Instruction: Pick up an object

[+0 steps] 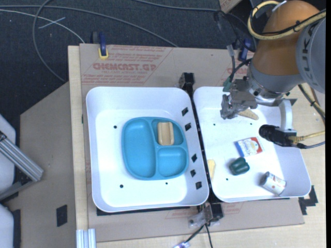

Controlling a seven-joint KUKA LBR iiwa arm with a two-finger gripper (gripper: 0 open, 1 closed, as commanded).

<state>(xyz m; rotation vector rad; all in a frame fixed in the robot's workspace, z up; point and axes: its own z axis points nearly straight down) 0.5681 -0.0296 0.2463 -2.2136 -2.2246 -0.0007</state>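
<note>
Here the end effector [231, 109] hangs low over the right bin [220, 182], at about eleven o'clock in it; how it is set cannot be told. A pale flat piece [249, 114] lies just beside it toward three o'clock, long axis roughly nine-to-three. The board [129, 66] on the table reads "CHEMCAST GP".

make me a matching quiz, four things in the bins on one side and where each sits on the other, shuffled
Things:
1. blue divided tray
2. tan block
3. dark green object
4. small white can

Places:
A. right bin, near its front right corner
B. middle of the left bin
C. in the tray's upper right compartment
D. right bin, just below the blue and white packet

Pairs: 1-B, 2-C, 3-D, 4-A
</note>
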